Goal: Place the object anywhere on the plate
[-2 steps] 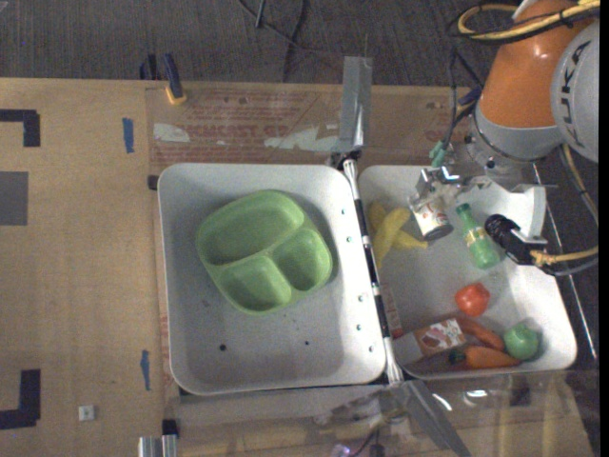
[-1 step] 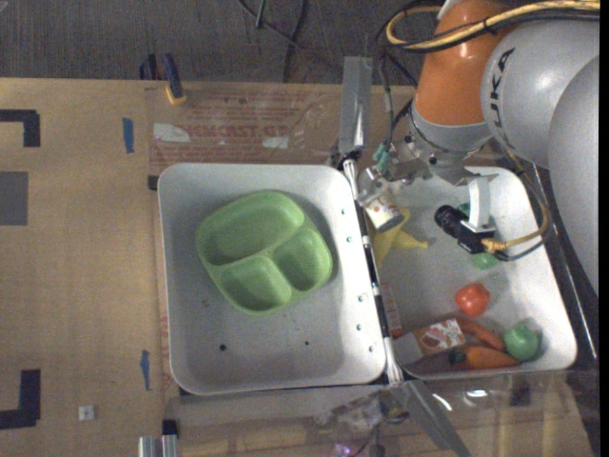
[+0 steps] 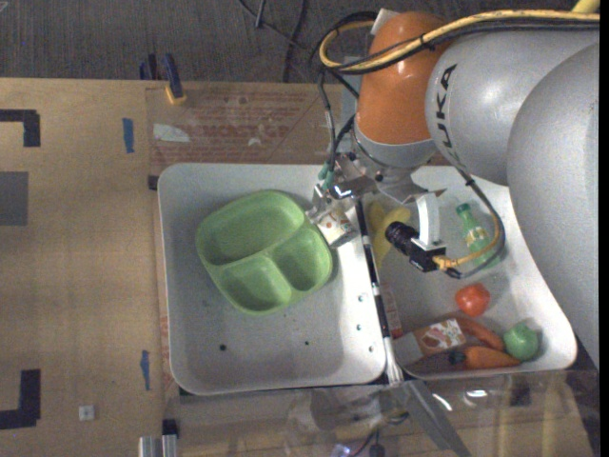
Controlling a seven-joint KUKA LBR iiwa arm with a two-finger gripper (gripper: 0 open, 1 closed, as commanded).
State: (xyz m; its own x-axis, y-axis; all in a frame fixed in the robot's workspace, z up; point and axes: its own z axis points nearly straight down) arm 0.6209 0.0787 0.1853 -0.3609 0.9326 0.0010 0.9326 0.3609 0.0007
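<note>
- On the wooden bench [image 3: 76, 255], seen from above at a slant, two shallow white bins sit side by side, the left bin [image 3: 266, 355] and the right bin [image 3: 550, 305] meeting at a shared edge.
- The left bin holds a green plate [image 3: 262, 255] with three compartments, lying flat and turned at an angle towards the bin's upper half.
- The arm [image 3: 495, 93] comes in from the right, its orange band above the wrist hanging over the bins' top edge.
- The gripper [image 3: 333, 212] is low at the dividing edge, just beside the plate's right rim; whether it is open or closed cannot be told, and no item can be made out in it.
- Loose items lie in the right bin, apart from the plate: a yellow object [image 3: 381, 228] partly hidden under the wrist, a small green bottle [image 3: 468, 222], a red tomato [image 3: 473, 299], a printed packet [image 3: 440, 335], an orange carrot [image 3: 490, 357] and a round green fruit [image 3: 521, 341] near the bottom corner.
- Which of these is the task's object cannot be told.
- Blue tape [image 3: 127, 134] marks the bench left of the bins.
</note>
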